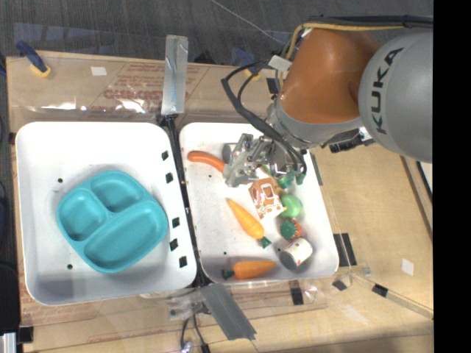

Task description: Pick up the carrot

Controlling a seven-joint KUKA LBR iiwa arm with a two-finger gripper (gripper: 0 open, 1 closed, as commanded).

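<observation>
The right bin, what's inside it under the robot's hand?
Inside the right bin lie three carrots, an orange-and-white box, a green ball and a grey cup. The gripper covers whatever sits beneath it.

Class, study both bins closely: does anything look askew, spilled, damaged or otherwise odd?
Nothing looks spilled or broken. The blue divided plate sits at a slant in the left bin. In the right bin, three carrots lie scattered at different angles, and a small cup lies tipped on its side.
</observation>
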